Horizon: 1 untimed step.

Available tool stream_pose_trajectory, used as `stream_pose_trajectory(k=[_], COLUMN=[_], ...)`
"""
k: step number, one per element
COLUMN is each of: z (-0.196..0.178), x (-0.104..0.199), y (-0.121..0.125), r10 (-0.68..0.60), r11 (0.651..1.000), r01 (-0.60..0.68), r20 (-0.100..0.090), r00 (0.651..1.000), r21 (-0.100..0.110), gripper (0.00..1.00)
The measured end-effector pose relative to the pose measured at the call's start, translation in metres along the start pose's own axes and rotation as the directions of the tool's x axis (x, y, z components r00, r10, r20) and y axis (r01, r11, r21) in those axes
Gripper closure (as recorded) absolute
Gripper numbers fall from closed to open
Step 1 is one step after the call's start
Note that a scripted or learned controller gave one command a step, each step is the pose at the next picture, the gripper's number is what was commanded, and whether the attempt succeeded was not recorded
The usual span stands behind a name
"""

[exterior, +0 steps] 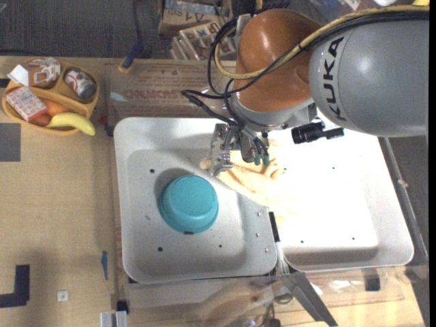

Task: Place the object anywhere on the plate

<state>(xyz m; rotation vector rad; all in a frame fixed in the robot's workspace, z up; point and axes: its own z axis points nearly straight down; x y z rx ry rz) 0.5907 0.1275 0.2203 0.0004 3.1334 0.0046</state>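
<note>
1. Teal plate [189, 203]: round, lying near the middle of the left bin [129, 182], on its floor. Nothing rests on it. Judged to be the target, so the task is not yet done.

2. Pale tan object [255, 180]: long, flattish and soft-looking; exact kind too blurred to name. It lies across the seam where the 2 bins meet, just up and right of the plate and apart from it. Its upper end sits under the gripper.

3. Gripper [237, 157]: metal, pointing down at the upper end of the object, close to or touching it. Whether it is wide, narrow or gripping the object cannot be told from this slanted view. Its place over the object suggests a pick is in hand, but a hold is not confirmed.

4. Arm [381, 67]: grey, with an orange band [272, 53] above the wrist. It reaches in from the right and hangs over the back of both bins, which keeps the gripper roughly upright above the seam.

5. Right bin [354, 203]: white and shallow, touching the left bin along 1 edge.

6. Yellow tray [13, 104]: on the wooden bench [54, 216] at the far left, well apart from the bins. It holds a banana [71, 122] and small food packs; judged spare stock, not part of this task.

7. Next move, as a judgement: a secure grip, a lift clear of the bin walls, and a short carry down and left to the plate. The object's soft, flat shape could let it slip.
</note>
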Motion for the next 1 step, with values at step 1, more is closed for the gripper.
stream_pose_trajectory(k=[1], z=[0.0], x=[0.0], y=[-0.0001], r10=[0.0], r11=[1.0], r01=[0.0], r20=[0.0], r00=[1.0], r21=[0.0], gripper=[0.0])
